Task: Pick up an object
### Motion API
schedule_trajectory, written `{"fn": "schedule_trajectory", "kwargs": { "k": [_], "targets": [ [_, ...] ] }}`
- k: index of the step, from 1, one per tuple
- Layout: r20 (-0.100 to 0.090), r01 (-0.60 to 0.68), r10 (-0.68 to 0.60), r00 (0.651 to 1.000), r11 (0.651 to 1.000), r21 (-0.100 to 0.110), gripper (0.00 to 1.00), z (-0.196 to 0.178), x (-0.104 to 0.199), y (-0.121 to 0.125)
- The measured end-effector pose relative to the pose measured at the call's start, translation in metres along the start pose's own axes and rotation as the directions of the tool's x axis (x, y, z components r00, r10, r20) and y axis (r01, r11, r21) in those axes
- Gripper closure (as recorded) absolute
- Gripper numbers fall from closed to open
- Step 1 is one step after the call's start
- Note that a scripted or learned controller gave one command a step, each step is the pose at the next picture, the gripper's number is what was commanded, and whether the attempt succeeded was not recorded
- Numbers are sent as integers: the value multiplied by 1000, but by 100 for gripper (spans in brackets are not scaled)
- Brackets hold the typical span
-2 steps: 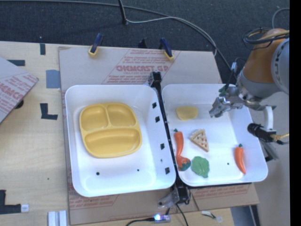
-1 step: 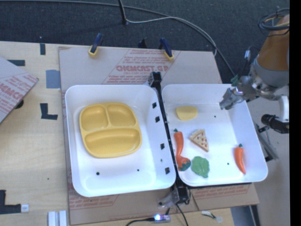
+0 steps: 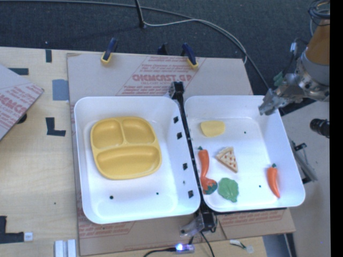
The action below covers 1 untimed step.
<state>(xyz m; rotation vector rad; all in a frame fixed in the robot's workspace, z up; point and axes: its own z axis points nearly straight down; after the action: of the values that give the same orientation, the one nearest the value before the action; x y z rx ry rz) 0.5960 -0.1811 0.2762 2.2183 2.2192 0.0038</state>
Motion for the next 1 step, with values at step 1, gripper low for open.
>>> {"fn": "schedule_trajectory", "kwargs": {
  "k": [1],
  "targets": [
    [-2, 4, -4, 1000, 1000, 5, 100, 5, 51, 4]
  ]
}}
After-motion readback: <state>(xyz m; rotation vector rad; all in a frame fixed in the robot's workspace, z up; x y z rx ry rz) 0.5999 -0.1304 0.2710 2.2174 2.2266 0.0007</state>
